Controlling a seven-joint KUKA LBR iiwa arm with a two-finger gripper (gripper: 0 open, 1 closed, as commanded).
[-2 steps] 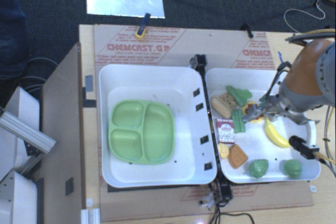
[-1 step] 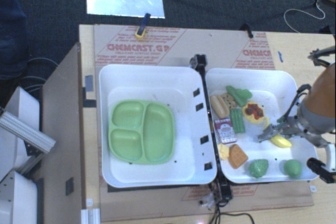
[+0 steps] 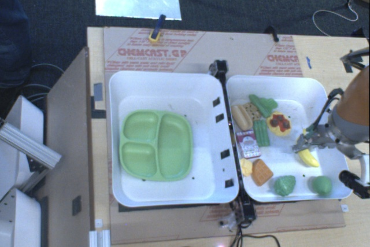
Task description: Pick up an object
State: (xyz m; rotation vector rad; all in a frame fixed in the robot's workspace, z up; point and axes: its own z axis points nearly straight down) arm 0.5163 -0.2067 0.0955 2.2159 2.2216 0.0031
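On the left I see the green divided plate (image 3: pixel 156 144) lying alone in the left bin (image 3: pixel 167 84). The right bin (image 3: pixel 300 89) is crowded along its left side — hot-dog bun (image 3: pixel 241 117), green pieces, a small card (image 3: pixel 248 144), a cracker (image 3: pixel 262 171). At far right the gripper (image 3: pixel 304 146) sits low over the yellow banana (image 3: pixel 309 158) — I cannot tell its state — with two green lumps (image 3: pixel 285 184) just below.

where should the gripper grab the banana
Across its narrow middle, coming from above. The banana lies flat on the right bin's floor, long axis slanting; the gripper hovers at its upper-left end, and nearby floor looks bare, leaving finger room.
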